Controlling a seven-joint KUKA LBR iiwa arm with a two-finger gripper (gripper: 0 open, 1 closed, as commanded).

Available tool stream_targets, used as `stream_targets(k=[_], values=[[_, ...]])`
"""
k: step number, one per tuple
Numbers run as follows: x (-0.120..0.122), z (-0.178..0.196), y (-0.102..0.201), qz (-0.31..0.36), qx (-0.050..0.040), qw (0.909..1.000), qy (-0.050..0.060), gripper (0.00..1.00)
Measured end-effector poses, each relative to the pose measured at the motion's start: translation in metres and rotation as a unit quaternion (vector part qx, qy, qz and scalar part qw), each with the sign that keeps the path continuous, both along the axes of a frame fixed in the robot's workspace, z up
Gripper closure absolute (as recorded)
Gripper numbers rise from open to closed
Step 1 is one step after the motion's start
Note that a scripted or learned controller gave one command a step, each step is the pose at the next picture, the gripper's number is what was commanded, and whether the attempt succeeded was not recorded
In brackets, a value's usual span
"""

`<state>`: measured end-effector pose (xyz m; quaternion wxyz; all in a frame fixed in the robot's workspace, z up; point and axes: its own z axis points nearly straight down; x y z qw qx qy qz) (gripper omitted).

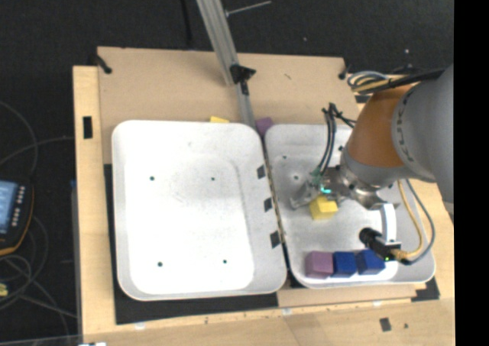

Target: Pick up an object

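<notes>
I am reaching in from the right over the right-hand bin (302,150), my grey arm with its orange band (378,130) leaning across that bin's upper half. My gripper (315,193) is hanging low near the middle of the bin, just above and touching the upper edge of a yellow block (324,208) that is lying on the white floor. Whether that block is sitting between my fingers or merely beside them, I cannot tell from this slant, and their spread is hidden by the wrist and cabling.

Along the bin's near wall, three more blocks are lying in a row: a purple block (318,263) at the left, a blue block (344,263) touching it, and a second blue block (370,260) just beside that one. They are lying well apart from the yellow one. A black cable fitting (374,240) is dangling just above the second blue block.

The left-hand bin (130,184) is sitting beside the right one, their rims meeting at the centre. Behind the two bins, a small yellow piece (219,119) and a small purple piece (264,124) are peeking over the far rims on the tan bench (168,85). A grey metal pole (218,24) is slanting up from there.
</notes>
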<state>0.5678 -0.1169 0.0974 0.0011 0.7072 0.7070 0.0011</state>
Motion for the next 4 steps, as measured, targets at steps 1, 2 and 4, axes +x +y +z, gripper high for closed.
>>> stream_targets(k=[1,2,4], values=[[0.001,0.011,-0.002,-0.004,-0.0004,1.0,-0.002,1.0],[-0.03,0.104,0.081,0.005,0.0012,1.0,-0.002,1.0],[0.015,0.169,0.107,-0.002,-0.0015,1.0,-0.002,1.0]])
